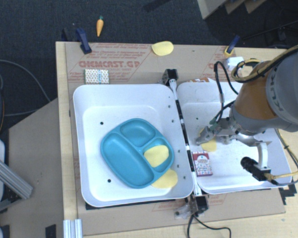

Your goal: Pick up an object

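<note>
In the right bin (268,180), my gripper (207,134) hangs low near the left wall, just above a small yellow piece (209,145). A red and white packet (202,163) lies flat a little nearer the front of that bin. The left bin (89,108) holds a blue divided plate (129,150) with a yellow piece (157,155) in its right compartment. Another yellow piece (165,180) lies against the plate's front edge. The grey arm with its orange band (256,100) covers the right bin's back right part.
On the bench behind the bins lie a yellow piece (162,48) and a small patterned box (96,76). Blue clamps (83,40) (232,44) grip the bench's back edge. A black clip (170,76) sits where the bins meet. A toy carrot (100,26) lies on the floor.
</note>
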Tool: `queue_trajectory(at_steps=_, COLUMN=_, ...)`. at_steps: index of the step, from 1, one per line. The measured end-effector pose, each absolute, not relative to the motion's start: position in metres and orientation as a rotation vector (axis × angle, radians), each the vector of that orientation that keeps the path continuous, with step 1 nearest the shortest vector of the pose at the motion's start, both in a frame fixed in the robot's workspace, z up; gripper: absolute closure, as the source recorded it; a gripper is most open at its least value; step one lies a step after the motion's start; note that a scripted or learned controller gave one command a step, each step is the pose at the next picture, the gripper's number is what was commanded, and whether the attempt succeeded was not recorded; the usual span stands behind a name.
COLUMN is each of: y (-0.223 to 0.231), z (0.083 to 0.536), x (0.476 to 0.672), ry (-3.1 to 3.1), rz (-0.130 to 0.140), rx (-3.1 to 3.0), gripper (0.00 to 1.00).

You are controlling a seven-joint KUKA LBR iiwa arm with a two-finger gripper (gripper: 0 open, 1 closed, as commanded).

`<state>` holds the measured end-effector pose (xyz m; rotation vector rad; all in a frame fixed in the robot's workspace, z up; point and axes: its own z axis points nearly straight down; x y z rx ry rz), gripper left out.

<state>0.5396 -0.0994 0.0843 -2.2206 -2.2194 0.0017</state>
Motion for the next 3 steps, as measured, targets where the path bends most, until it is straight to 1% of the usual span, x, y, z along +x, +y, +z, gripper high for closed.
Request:
queue_trajectory(at_steps=1, y=-0.0936, z=0.0844, x=0.5336, ry=-2.219, rz=0.002, rx=-2.220, gripper=0.00)
queue_trajectory(at_steps=2, y=-0.0936, z=0.0942, x=0.5341, ry=-2.220, rz=0.000, rx=-2.222, gripper=1.00)
queue_trajectory(at_steps=3, y=-0.0936, z=0.0941, x=0.5340, ry=-2.220, rz=0.000, rx=-2.221, gripper=0.00)
